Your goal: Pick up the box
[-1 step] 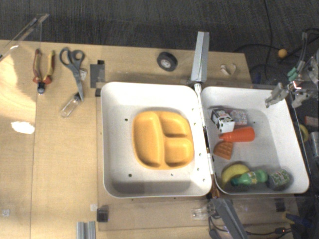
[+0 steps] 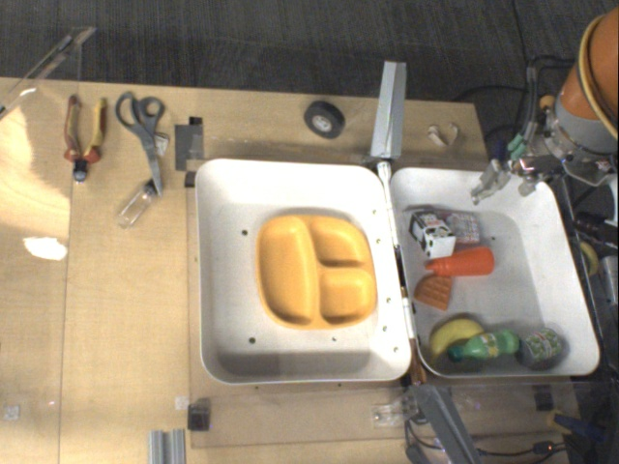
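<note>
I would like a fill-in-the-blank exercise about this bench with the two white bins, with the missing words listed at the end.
1. The yellow tray lies in the ____ bin.
2. The box lies in the right bin, just above the ____ carrot.
3. The scissors lie on the bench, to the ____ of both bins.
4. The hand hovers near the right bin's ____ edge.

Missing words: left; orange; left; top

Well off from my end effector to its far side, my pale wooden bench (image 2: 97,288) catches a bright glare. Behind it runs dark grey carpet (image 2: 242,17).
</note>
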